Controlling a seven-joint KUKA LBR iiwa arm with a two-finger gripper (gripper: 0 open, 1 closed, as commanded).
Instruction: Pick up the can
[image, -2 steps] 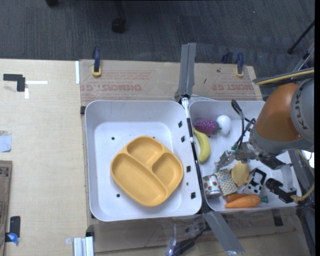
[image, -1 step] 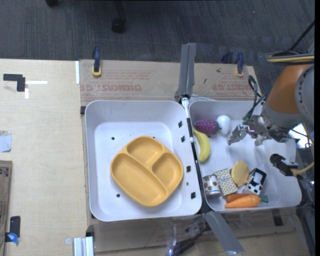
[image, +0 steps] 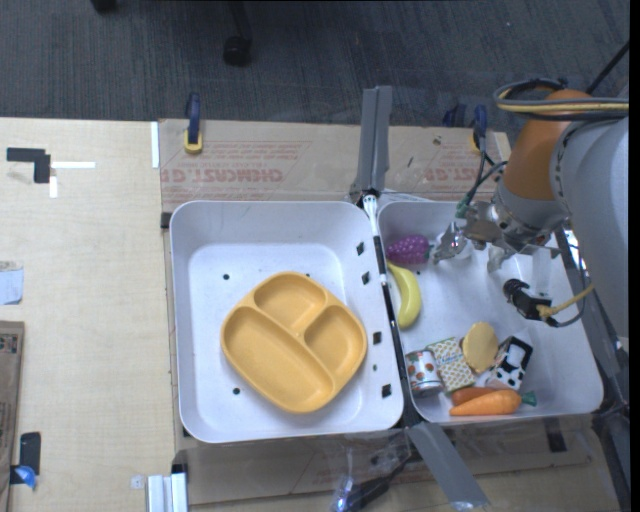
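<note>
Red block lettering runs along the brown cardboard sheet lying under the far edge of the bins, up and to the left of the pincer. The print sits upside down to the camera and reads roughly as "CHEMCAST GP", though the letters are faint. The can, below and slightly left of the pincer, carries a printed label too small to read.

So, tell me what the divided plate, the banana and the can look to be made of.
Divided plate: probably moulded plastic, matte yellow-orange, one uniform colour with soft rounded ridges. Banana: smooth, evenly yellow, slightly glossy; real or plastic toy, can't tell. Can: small, lying on its side, seemingly metal with a printed red and white label; too small to confirm.
</note>
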